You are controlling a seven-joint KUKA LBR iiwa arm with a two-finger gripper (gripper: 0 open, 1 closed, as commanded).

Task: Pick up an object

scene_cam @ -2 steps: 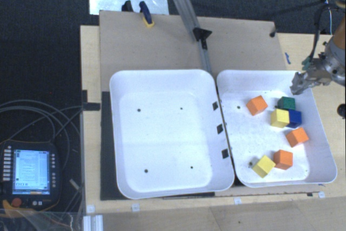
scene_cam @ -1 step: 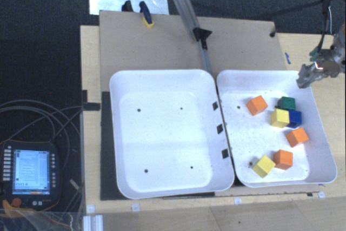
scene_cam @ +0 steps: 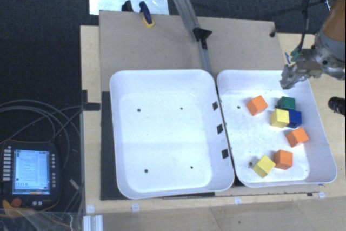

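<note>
Several small blocks lie in the right bin [scene_cam: 238,170]. An orange block [scene_cam: 257,105] sits near its middle. To the right a green block [scene_cam: 287,103], a yellow block [scene_cam: 280,117] and a blue block [scene_cam: 294,118] are clustered together. Lower down are an orange block [scene_cam: 297,137], another orange block [scene_cam: 283,159] and a yellow block [scene_cam: 264,165]. My gripper [scene_cam: 288,79] hangs over the bin's upper right part, above and just left of the green block, with nothing seen in it.
The left bin [scene_cam: 162,132] stands beside the right one. A slanted metal pole [scene_cam: 184,0] crosses above the bench's back. A teach pendant [scene_cam: 30,173] with cables lies on the floor at the left.
</note>
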